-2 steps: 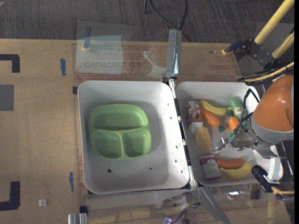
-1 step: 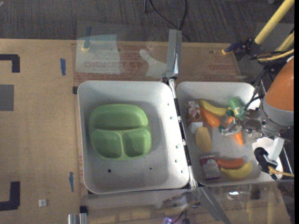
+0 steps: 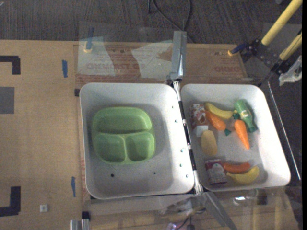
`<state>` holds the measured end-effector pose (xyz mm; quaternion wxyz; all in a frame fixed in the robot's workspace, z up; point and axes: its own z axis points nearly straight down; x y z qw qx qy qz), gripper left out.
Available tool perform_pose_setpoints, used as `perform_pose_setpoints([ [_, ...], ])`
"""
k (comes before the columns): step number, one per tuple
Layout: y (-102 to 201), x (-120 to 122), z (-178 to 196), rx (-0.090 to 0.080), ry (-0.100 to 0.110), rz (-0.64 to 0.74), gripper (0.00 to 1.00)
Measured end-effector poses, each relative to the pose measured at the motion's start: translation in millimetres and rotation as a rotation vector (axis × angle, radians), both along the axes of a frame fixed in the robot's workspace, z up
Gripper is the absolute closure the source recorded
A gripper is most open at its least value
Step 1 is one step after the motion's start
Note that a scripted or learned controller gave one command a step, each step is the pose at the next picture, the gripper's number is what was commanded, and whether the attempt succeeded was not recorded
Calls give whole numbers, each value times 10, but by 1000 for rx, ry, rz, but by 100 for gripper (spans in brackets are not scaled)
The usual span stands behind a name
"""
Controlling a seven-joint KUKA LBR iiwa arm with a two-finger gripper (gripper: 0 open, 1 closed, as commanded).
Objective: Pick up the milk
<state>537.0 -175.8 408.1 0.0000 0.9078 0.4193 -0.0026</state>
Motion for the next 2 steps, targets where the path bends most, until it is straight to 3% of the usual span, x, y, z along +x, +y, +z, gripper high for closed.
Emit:
perform_pose_setpoints([
  [1, -360, -562, -167, -1, 4, -664, 0],
  [2, 98, -504, -2200, 2, 3, -431, 0],
])
